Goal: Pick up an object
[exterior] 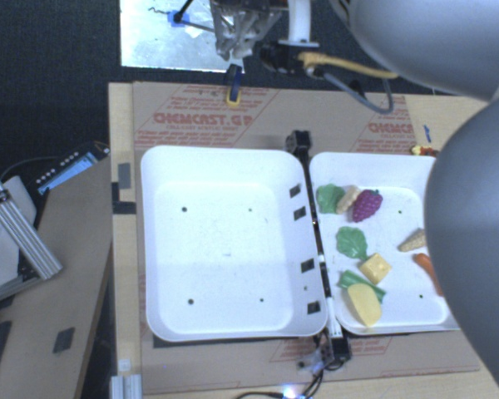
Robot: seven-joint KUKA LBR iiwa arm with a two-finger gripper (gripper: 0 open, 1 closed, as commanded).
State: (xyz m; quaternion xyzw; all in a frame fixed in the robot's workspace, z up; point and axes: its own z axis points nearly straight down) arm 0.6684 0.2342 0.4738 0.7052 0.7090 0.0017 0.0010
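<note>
in the right bin (pixel 399 322) lie small toy foods, a purple grape bunch (pixel 366 204) nearest its top, likely light, hard and slick, best pinched across its middle, while the gripper (pixel 233 50) hangs beyond both bins, grip state unclear.

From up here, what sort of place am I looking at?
Probably a robot test bench in a lab: two white bins, toy food such as purple grapes in the right bin, and a claw hanging above.
</note>
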